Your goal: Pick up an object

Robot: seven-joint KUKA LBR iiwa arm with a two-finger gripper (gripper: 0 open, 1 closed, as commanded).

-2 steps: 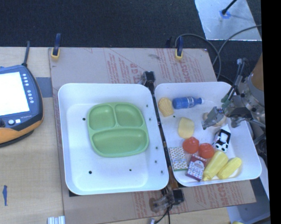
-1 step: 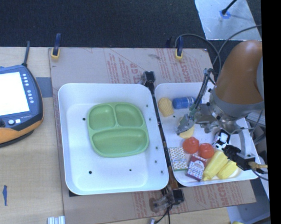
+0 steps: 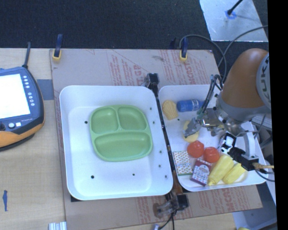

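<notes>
In the right shallow white bin (image 3: 185, 186), two yellow corn cobs (image 3: 226, 169) and a red snack packet (image 3: 201, 173) lie nearest, with two red tomatoes (image 3: 203, 151) just behind. Above these, the gripper (image 3: 200, 125) reaches down to a yellow banana-like piece (image 3: 191, 129); whether it grips cannot be told. Farther back lie a blue bottle (image 3: 187, 105) and a pale yellow round piece (image 3: 170, 109).

The arm (image 3: 245, 81) covers the right bin's (image 3: 181, 91) far right part and hides the gripper. The small packet's (image 3: 200, 173) print is too small to read.
</notes>
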